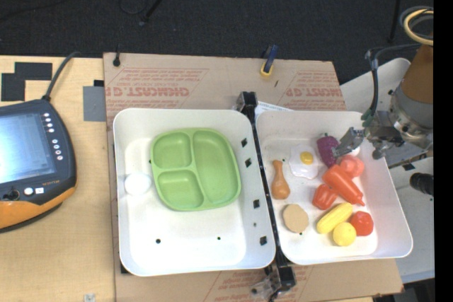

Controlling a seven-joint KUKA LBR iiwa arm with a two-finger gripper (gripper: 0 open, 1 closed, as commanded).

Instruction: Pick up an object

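Grey arm (417, 92) low over right bin (396, 237), end effector (348, 143) beside purple toy (327, 150)

From my seat I can read red print on the cardboard sheet (212, 81) under the two bins. It's upside down to this camera; the block at upper left looks like "CHEMCAST GP", though the letters are soft and I wouldn't swear to each one. A second red block sits at upper right on the same sheet, same lettering by the look of it. More red print peeks out along the sheet's lower edge, too small to read. The handheld pendant (32, 159) at left has a lit screen; nothing legible there.
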